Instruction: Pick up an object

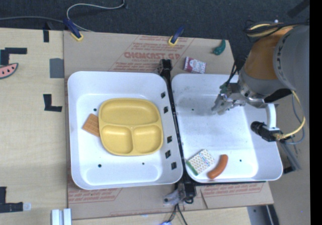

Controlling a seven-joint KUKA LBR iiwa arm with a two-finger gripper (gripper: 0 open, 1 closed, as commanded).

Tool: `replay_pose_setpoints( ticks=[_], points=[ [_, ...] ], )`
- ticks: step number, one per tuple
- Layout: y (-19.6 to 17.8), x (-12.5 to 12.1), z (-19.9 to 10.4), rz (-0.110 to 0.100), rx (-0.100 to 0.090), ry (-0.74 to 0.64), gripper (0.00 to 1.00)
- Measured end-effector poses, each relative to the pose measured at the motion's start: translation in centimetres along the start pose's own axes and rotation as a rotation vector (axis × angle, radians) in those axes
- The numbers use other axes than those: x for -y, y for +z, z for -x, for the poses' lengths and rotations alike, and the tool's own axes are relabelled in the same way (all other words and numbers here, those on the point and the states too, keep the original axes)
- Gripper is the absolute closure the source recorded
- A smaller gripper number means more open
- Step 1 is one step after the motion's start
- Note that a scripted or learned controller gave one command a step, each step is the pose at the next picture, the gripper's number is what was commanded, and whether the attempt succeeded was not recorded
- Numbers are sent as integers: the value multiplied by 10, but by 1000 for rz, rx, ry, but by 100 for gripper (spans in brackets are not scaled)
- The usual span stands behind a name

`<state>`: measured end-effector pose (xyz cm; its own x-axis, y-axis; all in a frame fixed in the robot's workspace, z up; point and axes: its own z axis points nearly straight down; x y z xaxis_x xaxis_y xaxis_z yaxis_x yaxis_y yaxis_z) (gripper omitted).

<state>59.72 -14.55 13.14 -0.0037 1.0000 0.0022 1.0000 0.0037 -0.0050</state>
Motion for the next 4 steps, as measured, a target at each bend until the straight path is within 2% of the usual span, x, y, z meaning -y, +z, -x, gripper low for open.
replay_pose_setpoints(
  ticks=[2,3,4],
  points=[
    [-18,0,-1,-1,-1,-2,100],
    [-18,0,-1,-2,-1,-2,0],
    [46,75,51,5,3,5,0]
  ],
)
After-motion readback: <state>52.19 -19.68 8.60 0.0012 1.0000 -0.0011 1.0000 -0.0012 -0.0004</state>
